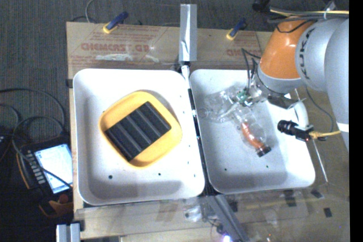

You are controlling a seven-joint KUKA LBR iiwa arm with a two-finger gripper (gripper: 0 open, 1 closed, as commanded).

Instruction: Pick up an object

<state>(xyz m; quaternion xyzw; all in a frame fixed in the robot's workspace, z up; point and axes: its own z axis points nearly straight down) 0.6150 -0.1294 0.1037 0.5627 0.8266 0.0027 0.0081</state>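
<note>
Gripper (245, 97) low in the right bin (295, 175), finger state indeterminate, poised over clear plastic bottles (252, 132) beside it, with a yellow-and-black tray (142, 127) in the left bin (91, 178); approach step judged underway, next requiring a confirmed closure on one bottle before lifting.

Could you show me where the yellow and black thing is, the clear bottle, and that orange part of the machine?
Yellow and black object (142, 128): camera view, on its black ribbed centre.
Clear bottle (252, 132): camera view, on its see-through body.
Orange band (285, 54): camera view, on the arm's rounded orange shell.
</note>
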